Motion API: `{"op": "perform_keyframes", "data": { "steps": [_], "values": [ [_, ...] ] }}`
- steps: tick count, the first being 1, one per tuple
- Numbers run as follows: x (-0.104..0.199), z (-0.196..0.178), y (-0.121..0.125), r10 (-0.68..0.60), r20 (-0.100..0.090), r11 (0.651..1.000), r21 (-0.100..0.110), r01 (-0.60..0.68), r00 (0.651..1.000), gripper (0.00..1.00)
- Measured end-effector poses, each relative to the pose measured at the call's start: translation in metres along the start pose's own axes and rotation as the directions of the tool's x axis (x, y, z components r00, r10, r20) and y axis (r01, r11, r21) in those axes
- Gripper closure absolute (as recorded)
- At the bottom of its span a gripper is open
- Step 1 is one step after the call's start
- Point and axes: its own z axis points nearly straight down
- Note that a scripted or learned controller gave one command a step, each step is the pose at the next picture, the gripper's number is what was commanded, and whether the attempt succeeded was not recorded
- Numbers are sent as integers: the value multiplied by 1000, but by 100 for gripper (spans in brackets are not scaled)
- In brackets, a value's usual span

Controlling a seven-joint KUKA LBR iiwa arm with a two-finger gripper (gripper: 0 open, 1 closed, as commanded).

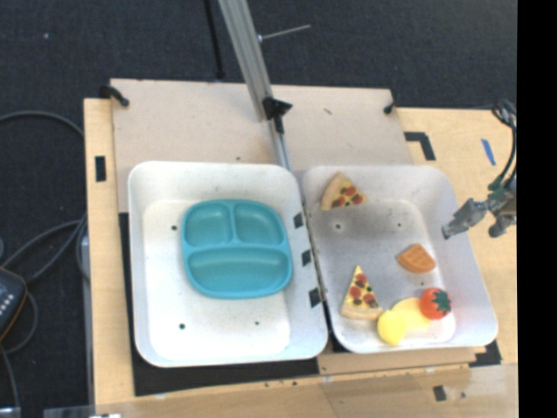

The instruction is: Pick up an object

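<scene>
The right bin (452,190) holds several toy foods. One pizza slice (342,193) lies at its back and a second pizza slice (359,293) near its front. An orange waffle piece (416,259) is right of centre. A red tomato (434,302) and a yellow lemon (396,323) sit together in the front right corner. My gripper (475,226) hangs over the bin's right rim, up and to the right of the waffle piece. It is open, with nothing between its fingers (458,223).
The left bin (148,233) holds a teal divided plate (235,247). A slanted metal rail (248,46) comes down from the top to the gap between the bins. Cables (35,233) lie off the bench at the left.
</scene>
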Motion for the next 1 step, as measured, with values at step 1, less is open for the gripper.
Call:
{"op": "perform_keyframes", "data": {
  "steps": [1],
  "values": [
    [0,0,0,0,0,1000,0,0,1000,0]
  ]
}}
